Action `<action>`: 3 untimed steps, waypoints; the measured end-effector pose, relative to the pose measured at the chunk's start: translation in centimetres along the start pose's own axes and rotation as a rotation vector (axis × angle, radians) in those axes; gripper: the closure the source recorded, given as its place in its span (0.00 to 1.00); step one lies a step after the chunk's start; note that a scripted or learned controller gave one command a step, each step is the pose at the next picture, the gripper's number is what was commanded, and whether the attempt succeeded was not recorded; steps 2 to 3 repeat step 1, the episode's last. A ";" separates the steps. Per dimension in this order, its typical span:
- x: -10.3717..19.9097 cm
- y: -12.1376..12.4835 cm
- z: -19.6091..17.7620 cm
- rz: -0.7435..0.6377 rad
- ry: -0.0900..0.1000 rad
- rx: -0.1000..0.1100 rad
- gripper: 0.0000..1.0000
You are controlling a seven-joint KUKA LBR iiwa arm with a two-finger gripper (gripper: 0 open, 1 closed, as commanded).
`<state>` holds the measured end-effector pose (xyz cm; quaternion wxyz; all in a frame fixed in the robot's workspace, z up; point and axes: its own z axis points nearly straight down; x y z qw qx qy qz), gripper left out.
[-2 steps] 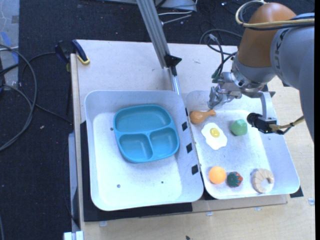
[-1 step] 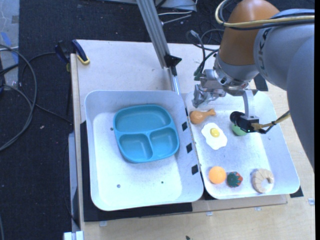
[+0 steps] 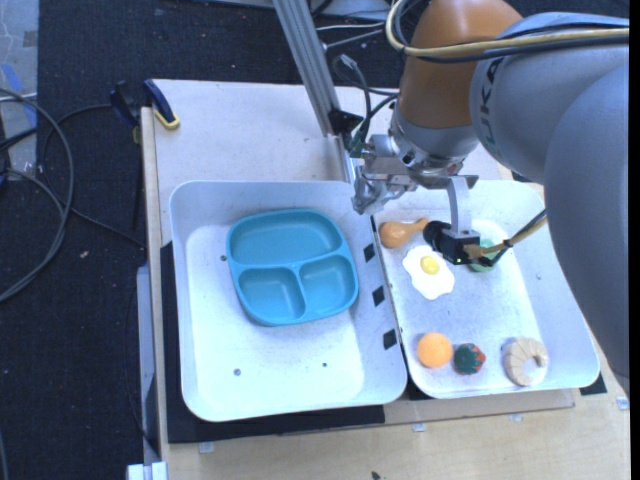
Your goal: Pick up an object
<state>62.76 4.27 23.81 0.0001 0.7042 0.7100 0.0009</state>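
My gripper (image 3: pixel 368 200) hangs over the far end of the ridge between the two white bins, with nothing visibly in it. Just to its right in the right bin (image 3: pixel 560 313) lies an orange-brown drumstick-shaped toy (image 3: pixel 400 232), a little apart from the gripper. In front of that rests a toy fried egg (image 3: pixel 429 272). Along the near side of this bin sit an orange ball (image 3: pixel 434 350), a small green and red toy (image 3: pixel 468 358) and a beige croissant-like piece (image 3: pixel 524 359).
A blue divided plate (image 3: pixel 292 265) lies in the left bin (image 3: pixel 200 358). A slanted aluminium bar (image 3: pixel 305 48) rises behind the gripper. The arm covers the right bin's far right part. Cables lie on the dark floor at left.
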 end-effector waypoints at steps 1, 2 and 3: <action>5.5 0.4 -0.8 0.000 0.001 -0.001 1.00; 5.5 0.4 -0.8 0.000 0.001 -0.001 1.00; 5.5 0.4 -0.8 0.000 0.001 -0.001 1.00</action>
